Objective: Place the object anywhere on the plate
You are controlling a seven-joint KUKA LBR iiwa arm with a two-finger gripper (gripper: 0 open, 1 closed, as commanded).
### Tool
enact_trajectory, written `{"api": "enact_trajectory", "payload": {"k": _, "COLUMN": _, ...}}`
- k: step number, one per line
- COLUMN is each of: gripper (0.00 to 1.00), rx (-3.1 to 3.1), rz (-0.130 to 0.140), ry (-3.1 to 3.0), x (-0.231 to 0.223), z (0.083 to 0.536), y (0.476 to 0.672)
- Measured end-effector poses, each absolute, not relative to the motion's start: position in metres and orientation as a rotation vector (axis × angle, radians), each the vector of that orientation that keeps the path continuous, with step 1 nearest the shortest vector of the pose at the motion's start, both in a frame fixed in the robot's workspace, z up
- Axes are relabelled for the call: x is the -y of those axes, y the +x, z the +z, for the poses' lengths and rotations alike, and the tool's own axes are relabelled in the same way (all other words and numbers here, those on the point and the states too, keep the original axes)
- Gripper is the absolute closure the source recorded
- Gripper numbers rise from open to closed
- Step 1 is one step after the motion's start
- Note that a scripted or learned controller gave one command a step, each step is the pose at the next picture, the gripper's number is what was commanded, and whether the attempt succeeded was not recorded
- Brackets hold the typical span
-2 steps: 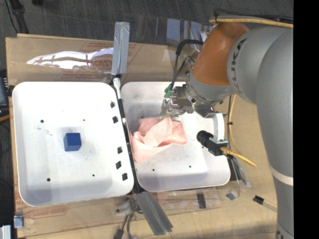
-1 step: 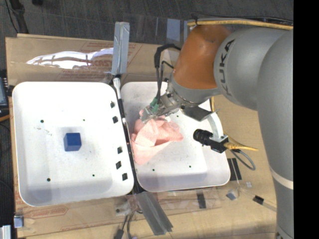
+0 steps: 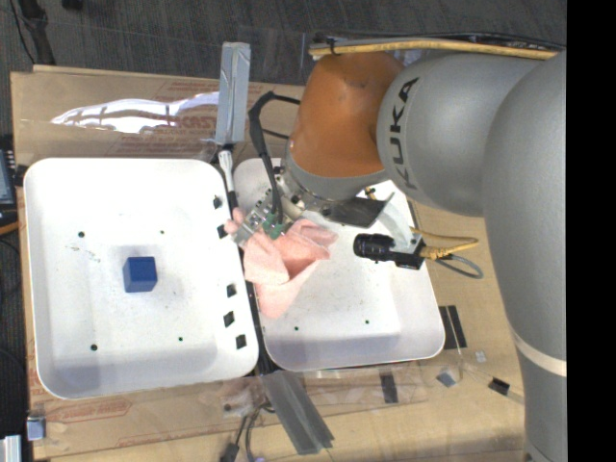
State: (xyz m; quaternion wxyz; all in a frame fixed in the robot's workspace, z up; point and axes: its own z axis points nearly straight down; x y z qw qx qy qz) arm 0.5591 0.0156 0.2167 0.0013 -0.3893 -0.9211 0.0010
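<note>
Pink crumpled cloth (image 3: 281, 258) lies at the right white bin's (image 3: 385, 335) left edge beneath our end effector (image 3: 265, 221); its state we cannot tell. Limp folds could slip free.

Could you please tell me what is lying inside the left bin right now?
A single blue cube sits on the floor of the left bin, left of centre. Nothing covers this bin, so its whole floor is visible.
</note>
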Motion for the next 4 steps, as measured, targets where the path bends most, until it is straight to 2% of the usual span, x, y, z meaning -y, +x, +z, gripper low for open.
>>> {"api": "enact_trajectory", "payload": {"k": 1, "gripper": 1.00, "rx": 3.082, "rz": 0.001, "ry": -0.619, "x": -0.073, "z": 0.224, "y": 0.569}}
{"api": "enact_trajectory", "payload": {"k": 2, "gripper": 1.00, "rx": 3.144, "rz": 0.000, "ry": 0.006, "x": -0.130, "z": 0.222, "y": 0.567}}
{"api": "enact_trajectory", "payload": {"k": 3, "gripper": 1.00, "rx": 3.143, "rz": 0.001, "ry": 0.013, "x": -0.181, "z": 0.232, "y": 0.572}}
{"api": "enact_trajectory", "payload": {"k": 4, "gripper": 0.00, "rx": 3.143, "rz": 0.001, "ry": 0.012, "x": -0.181, "z": 0.232, "y": 0.572}}
